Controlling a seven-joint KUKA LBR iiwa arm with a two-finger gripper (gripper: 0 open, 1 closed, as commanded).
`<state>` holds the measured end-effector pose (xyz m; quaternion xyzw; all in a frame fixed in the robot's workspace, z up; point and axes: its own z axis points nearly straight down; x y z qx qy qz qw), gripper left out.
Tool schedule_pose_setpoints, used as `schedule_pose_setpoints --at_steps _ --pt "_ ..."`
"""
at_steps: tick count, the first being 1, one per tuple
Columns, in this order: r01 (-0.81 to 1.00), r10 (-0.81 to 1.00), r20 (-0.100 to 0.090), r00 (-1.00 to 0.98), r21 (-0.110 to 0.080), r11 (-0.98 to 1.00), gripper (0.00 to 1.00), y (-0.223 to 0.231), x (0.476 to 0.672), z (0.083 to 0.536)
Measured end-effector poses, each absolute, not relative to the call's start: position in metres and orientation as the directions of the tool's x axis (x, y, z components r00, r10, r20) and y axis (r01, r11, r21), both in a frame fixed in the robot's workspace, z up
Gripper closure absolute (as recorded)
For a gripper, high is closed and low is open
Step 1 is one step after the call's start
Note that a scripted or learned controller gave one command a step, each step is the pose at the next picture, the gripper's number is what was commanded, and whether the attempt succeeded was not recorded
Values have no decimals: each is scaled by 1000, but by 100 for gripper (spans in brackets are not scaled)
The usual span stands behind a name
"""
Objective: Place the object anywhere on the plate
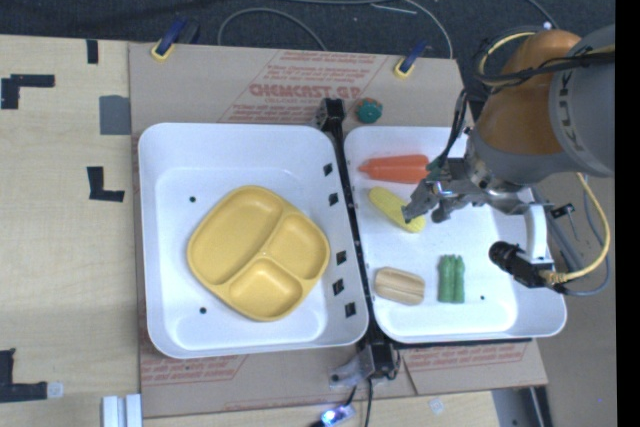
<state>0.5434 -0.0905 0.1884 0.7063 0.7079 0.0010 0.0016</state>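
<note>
Bread roll (399,286) bottom of right bin, untouched. Gripper (420,208) sits on the yellow corn (392,207), fingers narrow; grip state unclear. Yellow plate (258,252) lies left.

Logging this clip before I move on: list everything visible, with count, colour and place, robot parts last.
bins: 2, white, side by side on the bench
plate: 1, yellow, divided, in left bin
carrot: 1, orange, right bin, top
corn: 1, yellow, right bin, at the gripper
bread roll: 1, tan, right bin, bottom
green vegetable: 1, green, right of the roll
small teal object: 1, above the bins
arm: 1, grey and orange, from right
gripper: 1, dark, over the corn
</note>
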Motion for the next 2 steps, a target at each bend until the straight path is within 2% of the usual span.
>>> schedule_pose_setpoints --at_steps 1,2 --pt "1000 1000 -1 -2 5 2 100 -82 548 247" --pt "1000 1000 1 -7 0 7 100 -31 573 250"
